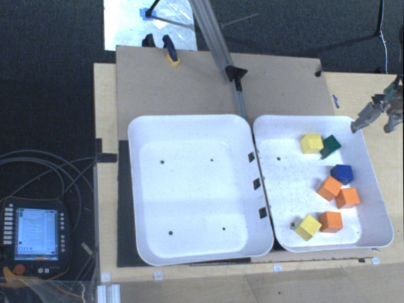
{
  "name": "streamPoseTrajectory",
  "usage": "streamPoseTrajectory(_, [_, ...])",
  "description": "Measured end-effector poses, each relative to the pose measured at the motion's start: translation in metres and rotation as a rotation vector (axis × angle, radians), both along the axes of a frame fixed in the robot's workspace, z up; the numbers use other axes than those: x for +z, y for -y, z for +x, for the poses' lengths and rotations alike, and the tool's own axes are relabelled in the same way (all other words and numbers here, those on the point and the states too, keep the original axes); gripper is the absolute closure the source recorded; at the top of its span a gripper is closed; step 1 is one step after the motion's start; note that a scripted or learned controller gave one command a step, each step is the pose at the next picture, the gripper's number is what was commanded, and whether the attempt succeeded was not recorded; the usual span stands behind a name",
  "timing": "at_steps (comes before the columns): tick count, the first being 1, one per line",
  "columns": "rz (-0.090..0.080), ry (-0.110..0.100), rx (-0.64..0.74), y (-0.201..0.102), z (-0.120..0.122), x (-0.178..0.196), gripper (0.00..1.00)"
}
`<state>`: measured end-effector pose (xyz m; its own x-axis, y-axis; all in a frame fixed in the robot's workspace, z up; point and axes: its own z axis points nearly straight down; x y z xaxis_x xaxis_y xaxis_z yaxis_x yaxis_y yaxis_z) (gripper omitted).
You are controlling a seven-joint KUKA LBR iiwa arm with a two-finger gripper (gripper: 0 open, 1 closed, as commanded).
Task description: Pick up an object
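The pincer [377, 117] sits at the right edge of the camera view, above the upper right corner of the right bin [371, 169] and just outside its rim; its two fingers read as spread apart with nothing between them, so it is released and holds nothing. Nearest to it, inside the bin's upper part, a green block [330, 146] lies touching a yellow block [311, 143]; further down the bin's right side a blue block [341, 173] rests against an orange block [328, 187], with a second orange block [347, 197] just beside that one; near the bin's lower rim a third orange block [331, 221] lies against a second yellow block [308, 226]. All seven blocks lie flat on the bin floor; none is lifted. The left bin [136, 169] stands beside it on the tabletop [107, 106], the two rims touching along the middle. Assessment: the task is at its opening stage; no object has been chosen by contact, no descent into the bin is evident, and the whole of the approach, the closing on a block and the lift remain to be done; the green block is the closest candidate.
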<state>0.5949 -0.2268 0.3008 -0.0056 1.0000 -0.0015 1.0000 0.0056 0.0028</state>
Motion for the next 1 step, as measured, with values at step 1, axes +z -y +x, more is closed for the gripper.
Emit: streamPoseTrajectory(1, [0.0,0.0,0.0,0.0001,0.0,0.0001,0.0])
